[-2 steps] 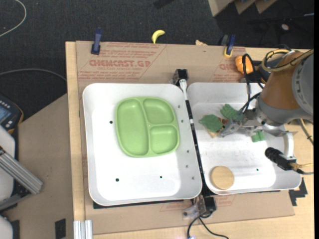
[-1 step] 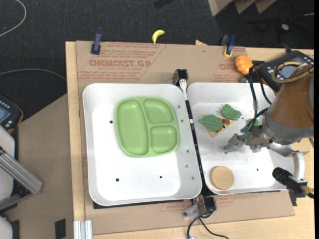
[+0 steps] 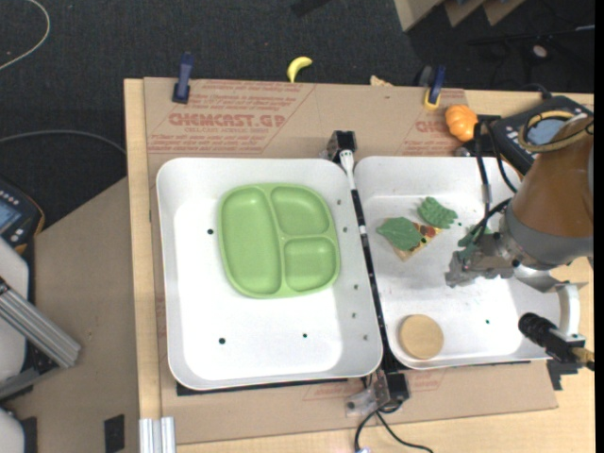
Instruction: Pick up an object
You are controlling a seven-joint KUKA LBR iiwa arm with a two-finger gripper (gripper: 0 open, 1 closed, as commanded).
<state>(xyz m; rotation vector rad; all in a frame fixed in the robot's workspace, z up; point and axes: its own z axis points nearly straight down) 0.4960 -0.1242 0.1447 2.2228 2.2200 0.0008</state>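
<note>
- Claw [image 3: 469, 264]: low inside the right bin [image 3: 491, 333], near the middle of its floor; whether it stands wide or narrow cannot be told from this slant, and nothing is seen held in it.
- Arm [image 3: 557, 206]: enters from the right, its orange band covering the bin's right wall.
- Step in hand (judgement): approach. No object is off the floor, so the grasp itself is not yet made.
- Nearest candidates: 2 green, leaf-like pieces [image 3: 420, 223] lying together on a small tan piece, just beside the claw on the divider side and a little toward the far wall.
- Second candidate: a round tan disc [image 3: 421, 336] near the bin's near wall, apart from the claw.
- Next move (judgement): shift over 1 chosen object, centre on it, descend, then close; the leaf pieces overlap, so a clean hold on 1 alone looks harder than on the disc.
- Edges: the disc sits close to the near wall, leaving little room on that side; the leaf pieces have bare floor all round.
- Open room: bare floor between claw and disc.
- Left bin [image 3: 189, 253]: holds a green divided tray [image 3: 278, 239] with 3 compartments, well apart from the claw, across the divider.
- Table [image 3: 142, 366]: bears both bins.
</note>
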